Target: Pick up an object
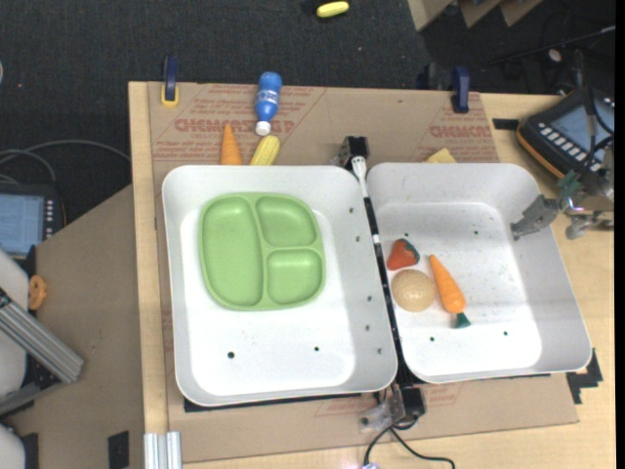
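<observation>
The right bin [518, 350] holds three toy foods close together near its left side. A red strawberry [402, 254] lies beside the divider. A round beige ball-like piece [413, 289] sits just below it. An orange carrot [446, 286] with a green stub lies slanted to their right. My gripper [549, 213] hangs over the right bin's right rim, well away from these items, with nothing seen in it. The left bin [273, 369] carries a green divided plate [261, 250].
Behind the left bin on the cardboard lie a blue-and-white bottle [267, 102], a small carrot [229, 146] and a yellow corn piece [266, 149]. A yellow scrap [441, 155] peeks out behind the right bin. A pendant [562, 137] rests at the far right.
</observation>
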You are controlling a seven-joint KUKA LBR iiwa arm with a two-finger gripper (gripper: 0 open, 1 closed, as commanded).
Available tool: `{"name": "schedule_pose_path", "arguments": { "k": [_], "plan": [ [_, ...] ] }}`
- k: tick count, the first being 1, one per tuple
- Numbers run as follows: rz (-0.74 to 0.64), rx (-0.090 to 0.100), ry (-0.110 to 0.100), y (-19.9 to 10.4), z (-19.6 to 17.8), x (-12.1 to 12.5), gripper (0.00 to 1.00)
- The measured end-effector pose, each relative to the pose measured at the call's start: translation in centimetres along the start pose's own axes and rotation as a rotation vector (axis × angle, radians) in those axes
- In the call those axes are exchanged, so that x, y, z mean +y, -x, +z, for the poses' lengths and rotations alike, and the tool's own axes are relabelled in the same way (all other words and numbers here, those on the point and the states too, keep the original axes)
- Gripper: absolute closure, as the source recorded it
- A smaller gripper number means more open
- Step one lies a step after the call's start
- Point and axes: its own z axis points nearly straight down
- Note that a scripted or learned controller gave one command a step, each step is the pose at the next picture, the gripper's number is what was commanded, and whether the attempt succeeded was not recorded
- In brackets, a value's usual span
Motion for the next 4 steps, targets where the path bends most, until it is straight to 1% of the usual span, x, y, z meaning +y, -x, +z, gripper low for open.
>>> {"name": "schedule_pose_path", "arguments": {
  "k": [1, 2, 3, 4],
  "plan": [
    [-0.006, 0.003, -0.004, -6.0, 15.5, 1.8, 0.0],
    [-0.002, 0.006, -0.009, -11.3, 14.9, -4.5, 0.0],
    [0.003, -0.001, 0.002, -10.9, 13.8, -4.1, 1.0],
    [0.002, -0.001, 0.001, -10.9, 13.8, -4.1, 0.0]
  ]
}}
